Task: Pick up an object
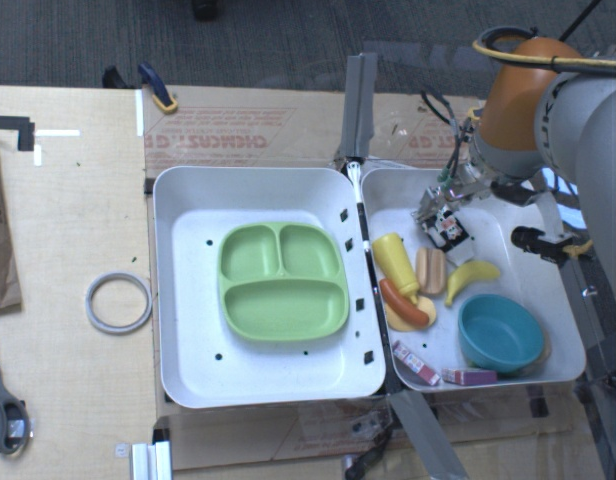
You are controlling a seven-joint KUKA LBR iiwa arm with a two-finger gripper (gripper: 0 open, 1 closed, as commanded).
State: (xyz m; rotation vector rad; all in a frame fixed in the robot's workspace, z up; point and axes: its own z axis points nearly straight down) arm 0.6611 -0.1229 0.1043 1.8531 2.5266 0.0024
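Over the bench's right bin (563, 368), your claw (443, 220) hangs just above the yellow bottle (396, 260) and banana (468, 278), can't tell if it's gripping.

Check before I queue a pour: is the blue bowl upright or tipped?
Upright: the blue bowl shows its open mouth and inside to the overhead camera in the right bin.

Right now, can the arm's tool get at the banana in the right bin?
Probably yes. The tool sits in the right bin just up from the banana, whose top is uncovered. The blue bowl and hot dog bun crowd its ends.
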